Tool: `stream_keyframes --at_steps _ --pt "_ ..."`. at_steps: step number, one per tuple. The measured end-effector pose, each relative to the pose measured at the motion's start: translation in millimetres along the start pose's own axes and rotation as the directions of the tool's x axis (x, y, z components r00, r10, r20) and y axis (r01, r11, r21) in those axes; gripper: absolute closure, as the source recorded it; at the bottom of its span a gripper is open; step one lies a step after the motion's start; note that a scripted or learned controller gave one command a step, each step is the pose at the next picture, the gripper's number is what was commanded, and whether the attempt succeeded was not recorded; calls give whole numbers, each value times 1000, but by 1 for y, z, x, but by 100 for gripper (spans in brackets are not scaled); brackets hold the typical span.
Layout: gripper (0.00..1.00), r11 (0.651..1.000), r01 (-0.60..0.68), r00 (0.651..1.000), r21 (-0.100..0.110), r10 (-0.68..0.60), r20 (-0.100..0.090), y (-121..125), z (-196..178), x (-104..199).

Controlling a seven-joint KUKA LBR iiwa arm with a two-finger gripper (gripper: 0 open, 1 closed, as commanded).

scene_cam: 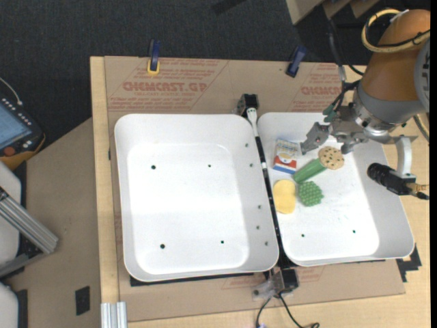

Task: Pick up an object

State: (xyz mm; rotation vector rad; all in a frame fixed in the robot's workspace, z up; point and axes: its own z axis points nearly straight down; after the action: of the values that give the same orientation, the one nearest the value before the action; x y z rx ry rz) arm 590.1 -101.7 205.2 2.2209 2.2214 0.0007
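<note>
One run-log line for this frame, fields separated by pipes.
pincer: above right bin, by cookie | grasp: none visible | right bin: green brush, yellow piece, small packet | status: not picked

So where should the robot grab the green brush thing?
Probably on the green brush's straight handle, coming down from above with the fingers either side of it. The handle is narrow and lies flat, slanting up toward the cookie. The bristly round head sits close to the yellow piece, so it looks harder to pinch.
</note>
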Motion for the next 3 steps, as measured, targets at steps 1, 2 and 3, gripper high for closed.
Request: stream_keyframes --at_steps 1,2,3 --pt "0 1000 0 1000 -4 0 -3 18 123 10" --pt "0 1000 0 1000 -13 0 -1 4 114 3" --pt "0 1000 -2 1000 7 2 -2 -42 121 10"
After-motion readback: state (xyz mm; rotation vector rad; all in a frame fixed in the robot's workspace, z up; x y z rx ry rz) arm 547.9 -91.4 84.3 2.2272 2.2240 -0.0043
